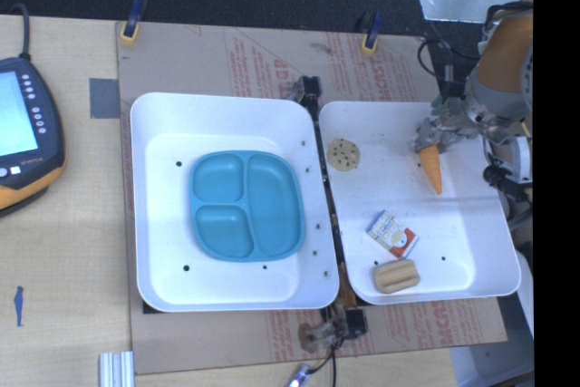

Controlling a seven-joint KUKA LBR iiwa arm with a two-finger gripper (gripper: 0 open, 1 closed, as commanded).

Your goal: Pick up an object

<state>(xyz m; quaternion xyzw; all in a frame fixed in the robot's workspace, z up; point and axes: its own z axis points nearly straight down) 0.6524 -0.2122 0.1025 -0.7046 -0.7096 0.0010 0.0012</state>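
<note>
On bench (pixel 72 267) | two white bins (pixel 154 195) | fingers (pixel 433 139) at carrot (pixel 430 168), state unclear

Robotics lab bench, cardboard sheet (pixel 272 59) clamped down by blue clips (pixel 133 16), teach pendant (pixel 25 131) at left, grey arm (pixel 503 59) at upper right

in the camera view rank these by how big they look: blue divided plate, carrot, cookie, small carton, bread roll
1. blue divided plate, by far the largest
2. carrot, the longest of the rest, though thin
3. small carton and bread roll, too alike to rank
4. cookie, slightly smaller
</note>
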